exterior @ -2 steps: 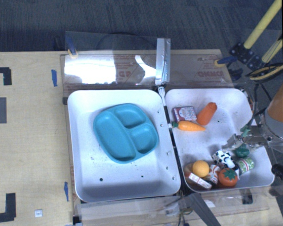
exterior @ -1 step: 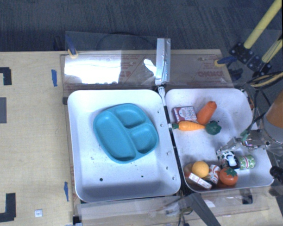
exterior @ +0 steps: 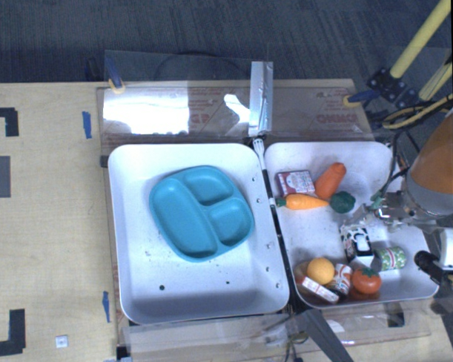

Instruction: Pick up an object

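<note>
Step in hand: approach, pre-grasp. The arm (exterior: 437,169) is seen at the right edge of the frame, and the gripper (exterior: 383,208) is held over the right bin (exterior: 374,153), approx. mid-right of the pic. Nothing is seen gripped. Whether the gripper is spread or closed cannot be told (the wrist hides it from this angle).

Candidate objs are all found in the right bin:
- Upper part: a red carton (exterior: 295,183), a stubby carrot (exterior: 330,180) beside it, a long carrot (exterior: 305,203) just below, and a green ball (exterior: 343,202) touching the long carrot's tip.
- Centre: a black-and-white item (exterior: 356,242), nearest the gripper; its type cannot be made out.
- Lower part: a yellow fruit (exterior: 320,270), a tomato (exterior: 366,281) and a green can (exterior: 392,258), packed close w/ a red-white packet (exterior: 319,288).

The left bin (exterior: 125,239) is taken up by a blue tray (exterior: 201,211), well apart from the gripper.

Next move, as judged: one target is to be chosen, prob. the black-and-white item or the green ball, since both are near and less crowded. The gripper is to be centred above it, lowered, then closed. The lower cluster is best avoided, as neighbours could be nudged.
</note>
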Available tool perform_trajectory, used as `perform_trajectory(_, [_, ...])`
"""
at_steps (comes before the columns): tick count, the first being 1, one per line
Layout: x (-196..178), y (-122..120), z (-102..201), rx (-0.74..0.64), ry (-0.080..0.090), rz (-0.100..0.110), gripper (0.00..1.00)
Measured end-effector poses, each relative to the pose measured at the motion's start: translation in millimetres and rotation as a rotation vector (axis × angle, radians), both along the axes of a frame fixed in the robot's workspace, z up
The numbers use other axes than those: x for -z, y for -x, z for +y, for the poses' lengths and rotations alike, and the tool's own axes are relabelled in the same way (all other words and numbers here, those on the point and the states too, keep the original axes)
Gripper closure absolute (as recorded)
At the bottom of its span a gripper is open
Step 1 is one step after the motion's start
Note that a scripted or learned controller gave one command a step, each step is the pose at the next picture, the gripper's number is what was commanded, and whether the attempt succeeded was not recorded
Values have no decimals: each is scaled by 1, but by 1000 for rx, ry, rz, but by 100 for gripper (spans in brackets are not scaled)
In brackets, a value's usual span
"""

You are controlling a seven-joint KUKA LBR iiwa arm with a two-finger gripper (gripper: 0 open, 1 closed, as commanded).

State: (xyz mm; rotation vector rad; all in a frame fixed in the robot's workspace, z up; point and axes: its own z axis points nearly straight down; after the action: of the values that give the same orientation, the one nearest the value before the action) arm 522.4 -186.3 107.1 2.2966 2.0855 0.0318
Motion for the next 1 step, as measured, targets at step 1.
perform_trajectory(1, [-20,24,-2,83,-15,38,0])
